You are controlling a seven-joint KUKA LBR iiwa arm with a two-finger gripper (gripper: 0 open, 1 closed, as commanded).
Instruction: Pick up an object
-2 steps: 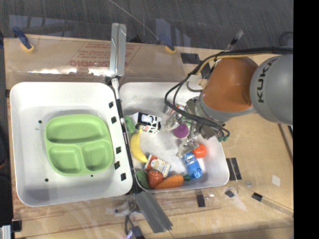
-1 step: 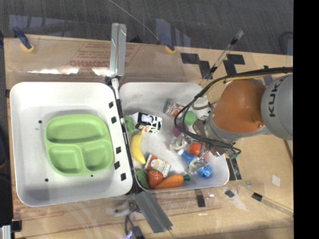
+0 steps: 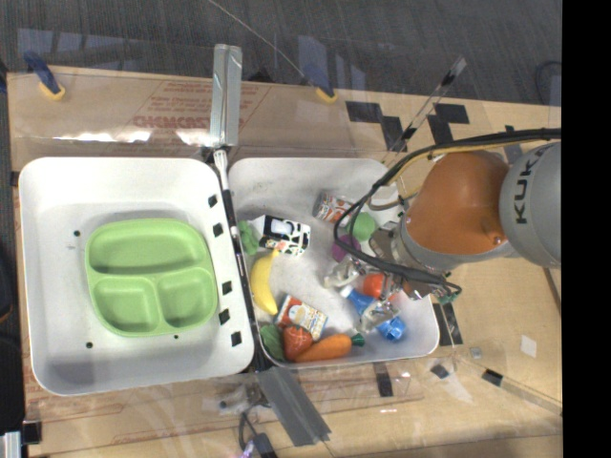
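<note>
The right bin [image 3: 286, 172] holds a jumble of toys. A yellow banana [image 3: 262, 282] lies by its left wall, with an orange carrot [image 3: 326, 348] and a small juice carton [image 3: 302, 315] near the front. A black-and-white item [image 3: 285, 234] and a small printed can [image 3: 331, 206] lie further back. My gripper [image 3: 361, 284] is down in the right half of this bin, among a green and purple toy [image 3: 357, 229], a red piece [image 3: 373, 282] and blue pieces [image 3: 389, 328]. The orange wrist band [image 3: 458, 203] hides the bin's right side.
In the left bin [image 3: 48, 189] sits a green divided tray [image 3: 151, 276]. A metal divider bar [image 3: 226, 93] stands between the bins at the back. Cables [image 3: 430, 113] run from the arm over the bench's back right.
</note>
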